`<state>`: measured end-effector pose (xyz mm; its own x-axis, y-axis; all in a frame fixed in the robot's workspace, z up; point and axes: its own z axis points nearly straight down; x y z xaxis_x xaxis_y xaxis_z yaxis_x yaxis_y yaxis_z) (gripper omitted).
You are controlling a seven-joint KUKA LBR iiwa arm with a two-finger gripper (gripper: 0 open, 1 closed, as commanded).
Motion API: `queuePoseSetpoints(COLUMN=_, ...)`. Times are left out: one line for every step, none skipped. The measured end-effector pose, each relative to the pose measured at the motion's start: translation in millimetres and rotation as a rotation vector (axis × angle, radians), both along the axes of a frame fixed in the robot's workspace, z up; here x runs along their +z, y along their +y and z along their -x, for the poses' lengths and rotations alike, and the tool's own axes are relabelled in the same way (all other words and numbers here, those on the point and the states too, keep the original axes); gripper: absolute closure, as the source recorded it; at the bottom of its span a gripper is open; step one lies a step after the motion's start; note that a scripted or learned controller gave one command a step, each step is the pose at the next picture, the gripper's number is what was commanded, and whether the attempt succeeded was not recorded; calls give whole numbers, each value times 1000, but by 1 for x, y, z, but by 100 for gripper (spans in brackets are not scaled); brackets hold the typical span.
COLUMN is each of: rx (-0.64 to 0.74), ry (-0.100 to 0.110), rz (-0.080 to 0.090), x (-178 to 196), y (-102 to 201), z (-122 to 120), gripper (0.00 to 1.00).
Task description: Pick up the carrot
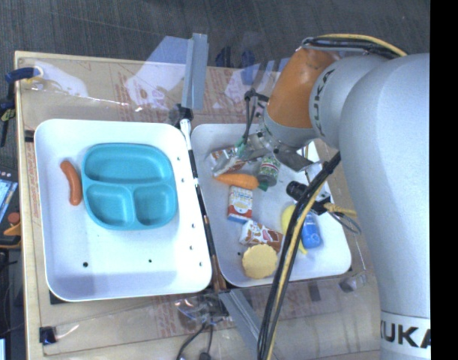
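The carrot [237,179] lies in the right bin [335,262], in its upper left part, with its long axis running nearly level from nine o'clock to three o'clock, the thicker end toward three. The end effector [252,147] hangs just above it, so the carrot sits at about seven o'clock from the tool and very near; a short drop down and a shade to the left looks like all the reach calls for. Whether the tool is spread or closed I cannot tell from here, as the orange-banded wrist covers most of it.

The room around the carrot is tight. A crinkled foil wrapper [227,158] touches or nearly touches its upper side, a small green-capped bottle [268,171] stands just at its three o'clock end, and a red and white carton [240,203] lies just below at six. Farther down are a yellow round cookie [259,261] and a blue item [311,235]. The bin floor is smooth white plastic, so the carrot may roll or slide if nudged.

The left bin [56,261] on the desk [101,88] holds a teal divided tray [131,184] and a sausage [71,181], both well apart.
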<state>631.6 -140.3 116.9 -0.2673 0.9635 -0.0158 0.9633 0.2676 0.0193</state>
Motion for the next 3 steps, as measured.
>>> queuePoseSetpoints(rx=5, ry=27, rz=-10, x=-26, y=-8, z=44, gripper=0)
queuePoseSetpoints(rx=9, ry=30, rz=-10, x=-17, y=-8, z=44, gripper=100)
queuePoseSetpoints(rx=-291, ry=23, rz=-13, x=86, y=91, z=-15, gripper=100)
